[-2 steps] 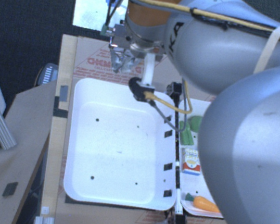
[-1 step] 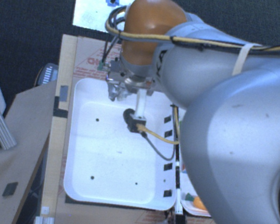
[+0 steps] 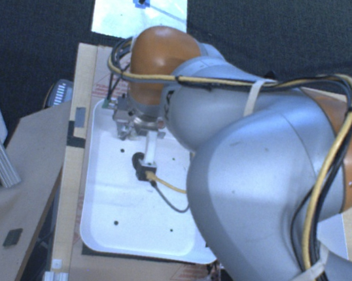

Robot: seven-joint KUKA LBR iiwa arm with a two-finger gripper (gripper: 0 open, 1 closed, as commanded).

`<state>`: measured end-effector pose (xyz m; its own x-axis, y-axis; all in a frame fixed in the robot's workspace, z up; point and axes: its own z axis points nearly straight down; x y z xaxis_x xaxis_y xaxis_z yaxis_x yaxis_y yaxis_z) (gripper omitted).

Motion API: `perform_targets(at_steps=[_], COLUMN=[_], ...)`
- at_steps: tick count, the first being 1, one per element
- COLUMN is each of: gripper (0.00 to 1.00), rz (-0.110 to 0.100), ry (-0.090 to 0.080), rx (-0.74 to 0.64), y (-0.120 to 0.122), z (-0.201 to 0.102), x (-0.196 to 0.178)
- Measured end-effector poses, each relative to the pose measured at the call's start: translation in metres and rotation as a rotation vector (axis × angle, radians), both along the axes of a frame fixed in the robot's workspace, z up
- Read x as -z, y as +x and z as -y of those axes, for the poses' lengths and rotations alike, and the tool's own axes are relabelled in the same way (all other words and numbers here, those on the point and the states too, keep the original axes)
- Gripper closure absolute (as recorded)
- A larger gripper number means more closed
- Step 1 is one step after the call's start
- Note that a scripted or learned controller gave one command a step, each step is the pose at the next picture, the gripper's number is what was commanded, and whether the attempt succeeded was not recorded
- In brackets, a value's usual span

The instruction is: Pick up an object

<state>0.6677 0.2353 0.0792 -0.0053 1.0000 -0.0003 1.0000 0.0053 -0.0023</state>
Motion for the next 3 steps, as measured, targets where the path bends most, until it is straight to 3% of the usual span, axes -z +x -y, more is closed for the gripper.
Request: perform_targets(at_steps=[1,2,3], gripper=[1.0,1.0,1.0], rz=[0.006,0.024,-0.019], ry=[0.002,0.005,-0.004], rx=[0.006,0.002,0.003], y=[-0.044,0.003,-0.105], z=[0.022,0.032,0.033], x=[-0.112,-0.315,-0.159])
